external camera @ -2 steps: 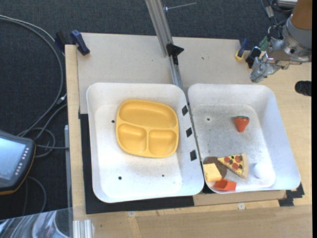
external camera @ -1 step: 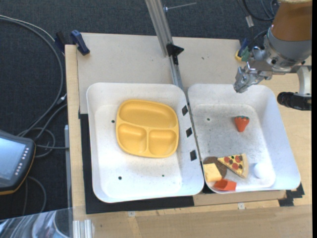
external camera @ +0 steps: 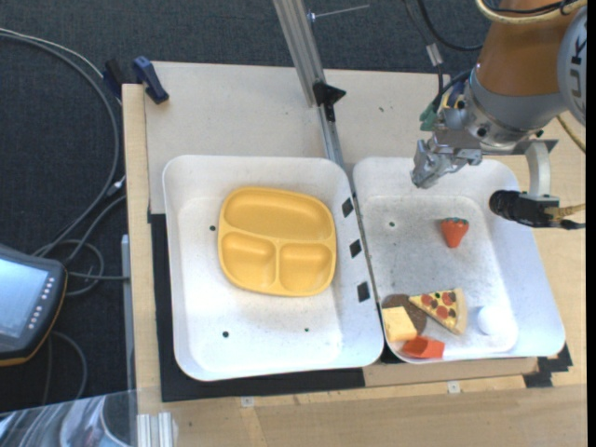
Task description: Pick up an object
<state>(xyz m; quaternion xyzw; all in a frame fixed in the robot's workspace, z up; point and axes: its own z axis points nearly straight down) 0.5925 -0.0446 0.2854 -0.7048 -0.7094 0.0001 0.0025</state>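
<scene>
Above the right bin (external camera: 526, 250), near its far rim, we see the gripper (external camera: 427, 177) hanging from the grey arm (external camera: 521, 54), whose orange band sits high at the view's upper right. We cannot tell whether the gripper is open or closed, and we see nothing gripped in it.

Taking the right bin as our landmark, we find the things to pick all lying inside it. A strawberry (external camera: 453, 232) lies on the bin's floor toward its middle, nearer to us than the gripper and apart from it. Along the bin's near rim sits a cluster: a pizza slice (external camera: 440, 309) with red dots, a yellow block (external camera: 399, 324) just left of the slice, a brown piece (external camera: 410, 305) wedged between the two, and a small red piece (external camera: 424, 347) right at the rim below them. A white egg (external camera: 492, 320) rests just right of the slice, near the bin's near right corner.

Left of the right bin, touching it along a shared edge, we see the left bin (external camera: 186, 277), and in its middle lies a yellow tray (external camera: 277, 240) with three compartments. Both bins rest on the surface (external camera: 223, 110), and a metal pole (external camera: 303, 40) rises from beyond the seam between them.
</scene>
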